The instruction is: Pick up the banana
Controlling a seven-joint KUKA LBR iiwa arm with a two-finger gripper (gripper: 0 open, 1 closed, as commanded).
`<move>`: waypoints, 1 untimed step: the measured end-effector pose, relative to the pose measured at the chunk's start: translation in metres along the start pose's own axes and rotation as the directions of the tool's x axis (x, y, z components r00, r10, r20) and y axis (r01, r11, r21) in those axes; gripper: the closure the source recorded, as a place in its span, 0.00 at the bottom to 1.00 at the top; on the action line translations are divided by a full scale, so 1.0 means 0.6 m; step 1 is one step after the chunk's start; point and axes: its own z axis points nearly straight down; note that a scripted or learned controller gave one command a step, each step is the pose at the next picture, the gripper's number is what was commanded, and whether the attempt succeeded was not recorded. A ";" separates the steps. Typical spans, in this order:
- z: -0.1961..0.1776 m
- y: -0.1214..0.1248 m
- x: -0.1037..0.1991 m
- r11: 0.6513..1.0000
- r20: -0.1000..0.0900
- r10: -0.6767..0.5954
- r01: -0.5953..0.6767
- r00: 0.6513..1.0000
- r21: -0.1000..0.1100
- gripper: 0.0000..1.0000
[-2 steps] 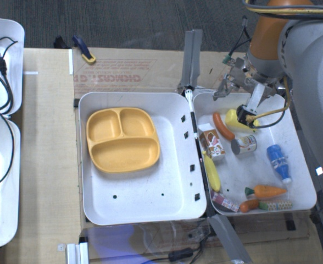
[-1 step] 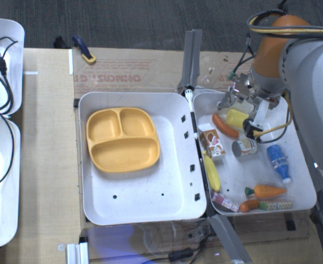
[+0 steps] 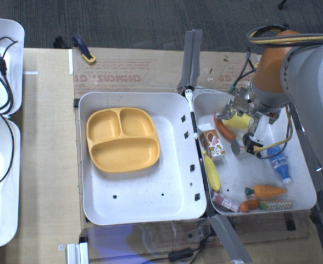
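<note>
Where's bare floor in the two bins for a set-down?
Left bin: open floor right of and below the yellow divided plate. Right bin: one bare patch, between the banana, the carrot and the blue bottle. Crowded beneath the gripper and along the near edge.

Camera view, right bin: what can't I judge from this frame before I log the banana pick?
- Tool: the wrist sits over it, so its grip state and whether it holds anything cannot be told.
- Yellow item under the wrist: mostly covered by the arm, so its identity is unclear.
- Banana: lies along the right bin's left wall; its upper end is hard to separate from the small box.
- Bottle: label too small to read.
</note>
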 end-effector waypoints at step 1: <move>-0.015 0.001 0.001 1.000 -0.001 0.001 -0.001 1.000 0.000 1.00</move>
